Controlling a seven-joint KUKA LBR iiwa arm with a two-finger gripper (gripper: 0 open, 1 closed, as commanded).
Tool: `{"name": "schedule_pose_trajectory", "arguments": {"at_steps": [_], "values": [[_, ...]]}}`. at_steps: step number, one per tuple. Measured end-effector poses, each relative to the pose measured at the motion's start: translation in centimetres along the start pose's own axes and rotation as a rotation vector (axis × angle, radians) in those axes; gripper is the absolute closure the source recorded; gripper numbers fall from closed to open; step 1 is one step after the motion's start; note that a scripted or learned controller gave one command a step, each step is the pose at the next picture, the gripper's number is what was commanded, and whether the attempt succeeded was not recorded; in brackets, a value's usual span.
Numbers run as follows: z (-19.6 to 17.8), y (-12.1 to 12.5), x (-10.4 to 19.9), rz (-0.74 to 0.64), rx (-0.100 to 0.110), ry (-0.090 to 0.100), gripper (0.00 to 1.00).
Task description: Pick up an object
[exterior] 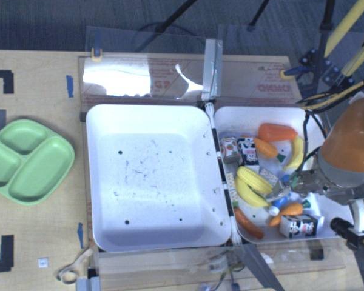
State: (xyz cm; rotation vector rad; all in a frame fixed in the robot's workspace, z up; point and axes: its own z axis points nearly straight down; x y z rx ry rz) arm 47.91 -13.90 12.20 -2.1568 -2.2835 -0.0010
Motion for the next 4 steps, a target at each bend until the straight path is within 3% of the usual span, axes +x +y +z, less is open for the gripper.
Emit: {"name": "schedule_pose_trajectory", "arguments": {"at_steps": [1,2,3,4], "values": [[3.5,2.7,0.9,-0.295,-0.004,-0.003,0.00],[2.4,2.8,0.8,-0.293,-0.009,-0.004,1.00],[-6.3,7.6,6.0,-0.314,-0.002,-0.001,1.00],[-6.7,8.1,10.6,-0.119,-0.002,-0.001,1.00]]}}
